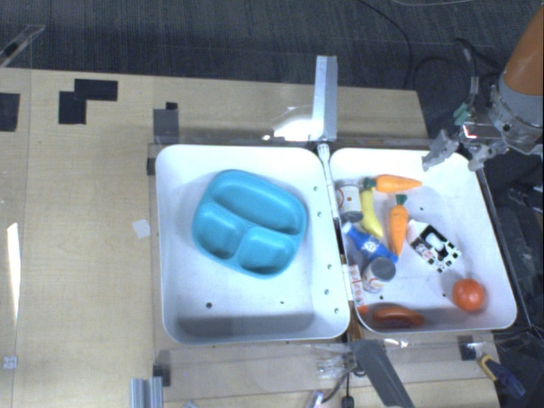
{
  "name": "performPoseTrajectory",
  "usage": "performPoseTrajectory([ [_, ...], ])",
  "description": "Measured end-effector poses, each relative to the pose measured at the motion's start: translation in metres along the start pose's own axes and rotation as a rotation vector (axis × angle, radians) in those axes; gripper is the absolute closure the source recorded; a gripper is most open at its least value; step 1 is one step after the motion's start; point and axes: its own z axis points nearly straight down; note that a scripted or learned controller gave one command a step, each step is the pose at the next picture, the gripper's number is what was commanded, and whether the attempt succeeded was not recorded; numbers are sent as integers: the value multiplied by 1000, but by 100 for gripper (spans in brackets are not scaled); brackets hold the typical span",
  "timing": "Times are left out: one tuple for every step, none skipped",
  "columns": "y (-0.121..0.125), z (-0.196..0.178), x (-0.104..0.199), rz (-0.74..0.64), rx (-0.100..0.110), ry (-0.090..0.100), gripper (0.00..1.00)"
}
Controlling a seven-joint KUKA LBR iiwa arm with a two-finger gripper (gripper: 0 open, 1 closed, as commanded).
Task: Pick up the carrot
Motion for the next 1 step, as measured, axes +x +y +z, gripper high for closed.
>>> performPoseTrajectory([
  [6, 117, 43, 4, 2, 1, 0],
])
